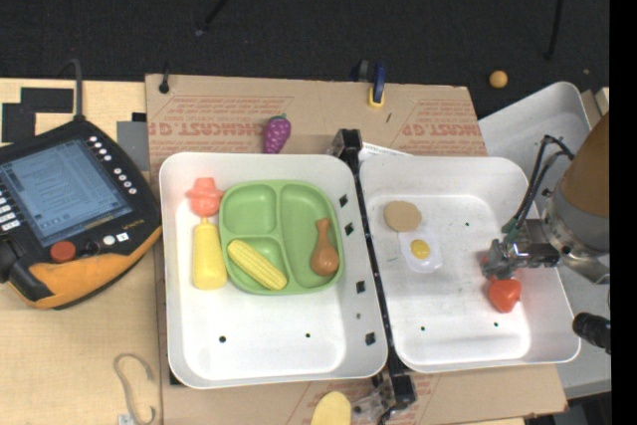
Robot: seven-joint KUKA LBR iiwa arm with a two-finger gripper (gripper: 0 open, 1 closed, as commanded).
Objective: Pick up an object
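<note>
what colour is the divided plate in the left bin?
Light green. The plate shows best in the camera view, holding a corn cob and a drumstick.

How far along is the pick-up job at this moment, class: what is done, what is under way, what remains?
Done: the arm has reached into the right bin, with the end effector low near its right side. Under way: it sits directly above the red toy, close to it, though a grip cannot be confirmed. Left: the toy lies on the bin floor, so securing and lifting remain.
</note>
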